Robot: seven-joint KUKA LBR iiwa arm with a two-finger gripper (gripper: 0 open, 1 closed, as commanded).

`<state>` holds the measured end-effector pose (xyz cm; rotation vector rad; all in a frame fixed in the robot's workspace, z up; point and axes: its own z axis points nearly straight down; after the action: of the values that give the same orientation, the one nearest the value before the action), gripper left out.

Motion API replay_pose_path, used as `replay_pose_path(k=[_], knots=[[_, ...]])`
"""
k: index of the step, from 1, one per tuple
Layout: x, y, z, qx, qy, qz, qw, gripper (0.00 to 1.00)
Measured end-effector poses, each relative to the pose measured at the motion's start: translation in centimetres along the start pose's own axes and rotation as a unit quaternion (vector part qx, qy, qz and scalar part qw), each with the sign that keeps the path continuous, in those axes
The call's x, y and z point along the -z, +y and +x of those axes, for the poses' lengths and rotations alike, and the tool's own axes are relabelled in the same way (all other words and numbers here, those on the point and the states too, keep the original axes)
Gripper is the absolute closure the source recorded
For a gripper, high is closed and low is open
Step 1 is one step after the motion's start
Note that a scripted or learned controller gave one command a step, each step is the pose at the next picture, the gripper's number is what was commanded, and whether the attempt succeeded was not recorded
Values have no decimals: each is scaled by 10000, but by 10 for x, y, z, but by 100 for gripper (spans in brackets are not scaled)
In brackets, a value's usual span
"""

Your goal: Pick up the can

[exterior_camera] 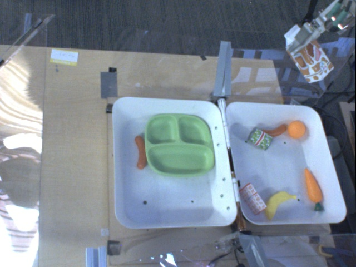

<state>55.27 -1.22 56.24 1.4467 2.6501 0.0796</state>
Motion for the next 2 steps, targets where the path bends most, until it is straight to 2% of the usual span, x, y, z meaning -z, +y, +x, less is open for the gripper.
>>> replay_pose_path(k=[2], knots=[[25,6,-1,56,-73,-96,9999,100]])
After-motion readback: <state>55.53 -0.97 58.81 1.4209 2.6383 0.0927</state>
